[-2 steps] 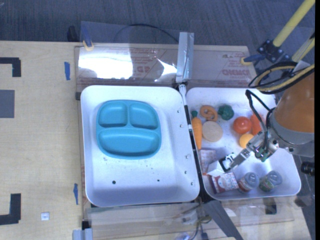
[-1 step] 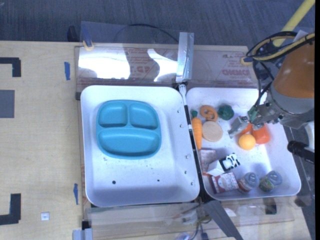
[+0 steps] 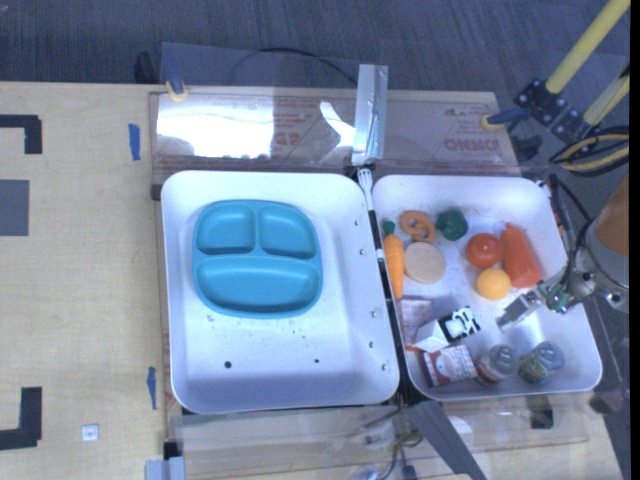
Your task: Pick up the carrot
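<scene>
Since my claw (image 3: 532,304) is parked over the right side of the right-hand shallow white bin (image 3: 578,360), I've got a fair way to go, because the long orange carrot (image 3: 394,265) is lying well apart from it, tight against that bin's left wall, next to a round tan cookie-looking disc (image 3: 425,263). Honestly can't tell if my claw is open or closed from here, too small and blurry, but nothing is in it as far as I can see. What worries me: the carrot's jammed along the wall so one side might have no room to get in, and I could bump the disc, or end up grabbing the orange-red pepper-like piece (image 3: 519,253) instead, it's closer and a similar colour
</scene>
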{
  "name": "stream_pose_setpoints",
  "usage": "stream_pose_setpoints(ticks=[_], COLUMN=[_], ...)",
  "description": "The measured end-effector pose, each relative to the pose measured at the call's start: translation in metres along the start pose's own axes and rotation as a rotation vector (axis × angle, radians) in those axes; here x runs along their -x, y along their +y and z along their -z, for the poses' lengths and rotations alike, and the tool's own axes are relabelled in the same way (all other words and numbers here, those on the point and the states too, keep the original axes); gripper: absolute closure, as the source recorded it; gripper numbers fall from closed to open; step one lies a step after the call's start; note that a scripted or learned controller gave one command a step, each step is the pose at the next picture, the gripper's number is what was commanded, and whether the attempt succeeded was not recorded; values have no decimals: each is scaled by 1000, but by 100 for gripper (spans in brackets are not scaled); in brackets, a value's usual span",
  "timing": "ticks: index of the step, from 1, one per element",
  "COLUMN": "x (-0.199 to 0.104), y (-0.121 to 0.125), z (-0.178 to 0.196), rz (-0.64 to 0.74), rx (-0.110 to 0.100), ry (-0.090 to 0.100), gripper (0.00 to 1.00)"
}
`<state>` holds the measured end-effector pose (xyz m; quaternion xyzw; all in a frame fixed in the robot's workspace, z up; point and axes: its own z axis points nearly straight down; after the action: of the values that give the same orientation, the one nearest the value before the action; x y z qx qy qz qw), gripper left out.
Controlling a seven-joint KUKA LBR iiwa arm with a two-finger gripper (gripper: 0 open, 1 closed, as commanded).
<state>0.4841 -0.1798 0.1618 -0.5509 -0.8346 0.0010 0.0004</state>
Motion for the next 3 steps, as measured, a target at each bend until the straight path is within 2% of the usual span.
stream_pose_setpoints(ticks=[1, 2, 3], x=[19, 19, -48], y=[57, 58, 154], z=[-74, -62, 28], rz=[66, 65, 0], rx=[10, 14, 13], ry=[-7, -9, -2], gripper=[0, 100, 100])
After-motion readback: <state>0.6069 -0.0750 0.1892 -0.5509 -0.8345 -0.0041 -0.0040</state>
